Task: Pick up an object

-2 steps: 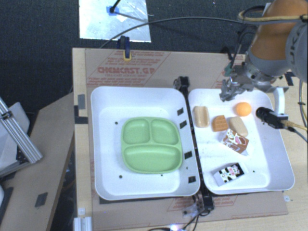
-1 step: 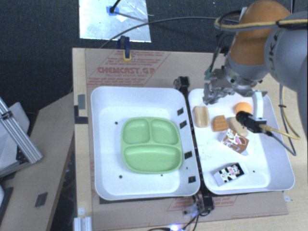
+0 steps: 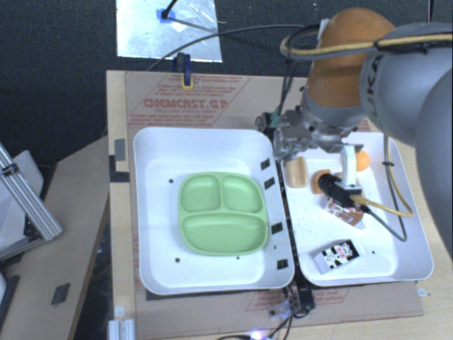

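- Gripper (image 3: 289, 142) above far left corner of right bin (image 3: 396, 246); open or closed, impossible to tell.
- Tan block (image 3: 296, 171) just beside gripper, inside right bin.
- Green divided plate (image 3: 223, 212) centred in left bin (image 3: 156, 190).

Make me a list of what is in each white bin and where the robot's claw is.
left shallow white bin: pale green plastic plate with three compartments
right shallow white bin: tan rounded block, small orange ball, brown flat packet, black-and-white patterned box
claw: over the right bin's far left corner, by the tan block
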Robot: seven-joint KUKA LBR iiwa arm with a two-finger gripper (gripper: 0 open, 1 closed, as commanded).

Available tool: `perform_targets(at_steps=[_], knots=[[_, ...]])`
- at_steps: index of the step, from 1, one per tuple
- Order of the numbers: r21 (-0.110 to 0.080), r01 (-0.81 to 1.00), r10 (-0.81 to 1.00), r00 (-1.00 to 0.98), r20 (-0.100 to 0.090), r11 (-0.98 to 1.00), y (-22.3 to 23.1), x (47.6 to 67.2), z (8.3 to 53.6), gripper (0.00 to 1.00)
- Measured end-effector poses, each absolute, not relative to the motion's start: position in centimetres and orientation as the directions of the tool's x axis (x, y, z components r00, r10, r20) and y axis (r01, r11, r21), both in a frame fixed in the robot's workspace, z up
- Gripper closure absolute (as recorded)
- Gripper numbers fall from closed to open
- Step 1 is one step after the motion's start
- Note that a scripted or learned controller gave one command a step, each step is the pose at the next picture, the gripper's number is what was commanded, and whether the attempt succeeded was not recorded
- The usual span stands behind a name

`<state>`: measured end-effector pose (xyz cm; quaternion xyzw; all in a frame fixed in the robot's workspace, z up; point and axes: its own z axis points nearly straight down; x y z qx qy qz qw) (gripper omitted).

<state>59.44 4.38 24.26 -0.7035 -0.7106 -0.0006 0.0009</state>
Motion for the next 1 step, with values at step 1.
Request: perform_targets(at_steps=[1], knots=[[0.001,1.0,1.0,-0.01,0.002,0.01,10.74,59.01,23.61,1.0]])
